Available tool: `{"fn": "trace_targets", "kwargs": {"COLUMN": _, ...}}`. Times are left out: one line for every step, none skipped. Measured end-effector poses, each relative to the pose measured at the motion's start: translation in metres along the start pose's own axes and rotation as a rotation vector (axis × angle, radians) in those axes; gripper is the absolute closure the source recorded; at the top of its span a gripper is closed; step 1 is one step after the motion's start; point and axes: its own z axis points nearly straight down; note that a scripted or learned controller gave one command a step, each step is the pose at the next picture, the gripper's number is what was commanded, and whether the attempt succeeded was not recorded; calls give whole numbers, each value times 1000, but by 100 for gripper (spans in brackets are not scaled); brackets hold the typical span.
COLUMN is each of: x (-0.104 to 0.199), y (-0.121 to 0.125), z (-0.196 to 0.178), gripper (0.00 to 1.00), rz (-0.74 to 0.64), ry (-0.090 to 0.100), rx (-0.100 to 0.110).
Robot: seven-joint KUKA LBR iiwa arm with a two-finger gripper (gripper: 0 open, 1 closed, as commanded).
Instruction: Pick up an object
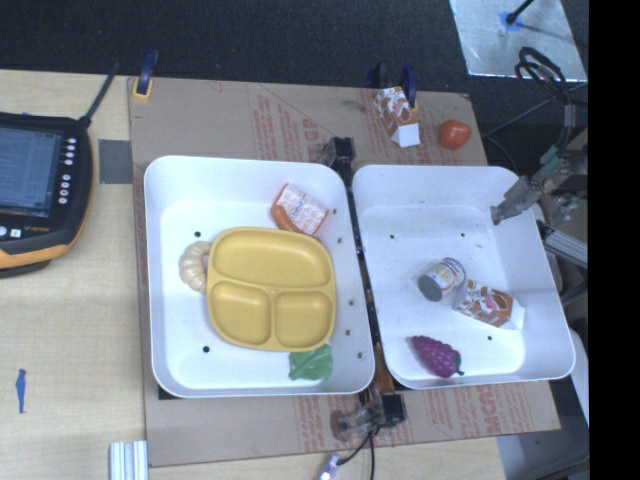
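Tin can lies tipped in the right bin, long axis slanting, grey end facing lower left; claw at the bin's right rim, grip state unclear.

Yellow tray, purple grapes

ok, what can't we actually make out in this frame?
- Pincer, camera view: too small and blurred to tell whether it is open or shut.
- Pale bumpy object: partly hidden under the yellow plastic divided tray.
- Green leafy object: partly hidden by the same tray.
- Small printed carton: label too small to read.
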Motion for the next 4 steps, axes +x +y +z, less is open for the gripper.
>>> {"fn": "trace_targets", "kwargs": {"x": 28, "y": 16, "z": 100, "gripper": 0, "rz": -1, "ry": 0, "rx": 3}}
{"fn": "trace_targets", "kwargs": {"x": 52, "y": -20, "z": 199, "gripper": 0, "rz": -1, "ry": 1, "rx": 3}}
{"fn": "trace_targets", "kwargs": {"x": 51, "y": -20, "z": 187, "gripper": 100, "rz": -5, "ry": -1, "rx": 2}}
{"fn": "trace_targets", "kwargs": {"x": 41, "y": -29, "z": 92, "gripper": 100, "rz": 2, "ry": 0, "rx": -2}}
